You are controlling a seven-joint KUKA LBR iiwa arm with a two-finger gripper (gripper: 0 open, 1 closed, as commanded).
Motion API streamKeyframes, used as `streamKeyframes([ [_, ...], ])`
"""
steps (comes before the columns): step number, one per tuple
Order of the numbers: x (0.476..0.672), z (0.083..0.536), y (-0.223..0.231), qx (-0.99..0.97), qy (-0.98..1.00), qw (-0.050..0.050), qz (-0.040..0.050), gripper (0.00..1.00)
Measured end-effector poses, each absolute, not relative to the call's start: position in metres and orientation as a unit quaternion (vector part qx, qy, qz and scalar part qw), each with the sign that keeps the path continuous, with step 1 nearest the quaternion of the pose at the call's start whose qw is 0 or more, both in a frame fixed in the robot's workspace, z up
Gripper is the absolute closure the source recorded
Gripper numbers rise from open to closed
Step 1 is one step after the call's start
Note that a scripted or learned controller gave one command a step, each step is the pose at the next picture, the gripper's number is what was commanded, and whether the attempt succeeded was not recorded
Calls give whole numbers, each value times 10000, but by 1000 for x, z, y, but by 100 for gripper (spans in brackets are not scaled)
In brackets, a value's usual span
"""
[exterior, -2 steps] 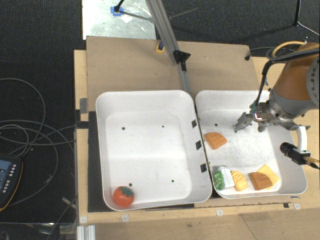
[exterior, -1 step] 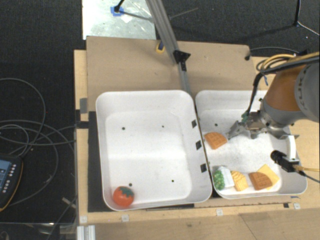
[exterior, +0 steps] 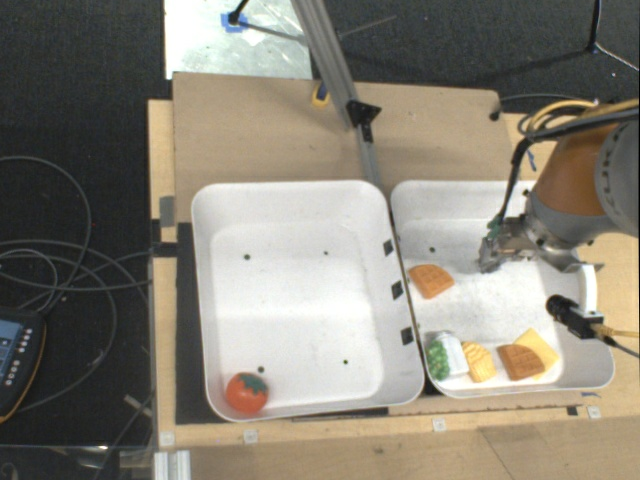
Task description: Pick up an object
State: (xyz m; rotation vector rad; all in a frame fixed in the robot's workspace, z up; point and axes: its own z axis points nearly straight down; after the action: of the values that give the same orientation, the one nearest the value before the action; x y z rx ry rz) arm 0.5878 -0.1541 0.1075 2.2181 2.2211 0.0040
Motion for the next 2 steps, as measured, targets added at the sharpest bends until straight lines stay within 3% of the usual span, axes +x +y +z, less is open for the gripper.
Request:
streamKeyframes([
  [2,598,221,-162,7053,7089,40,23,100],
])
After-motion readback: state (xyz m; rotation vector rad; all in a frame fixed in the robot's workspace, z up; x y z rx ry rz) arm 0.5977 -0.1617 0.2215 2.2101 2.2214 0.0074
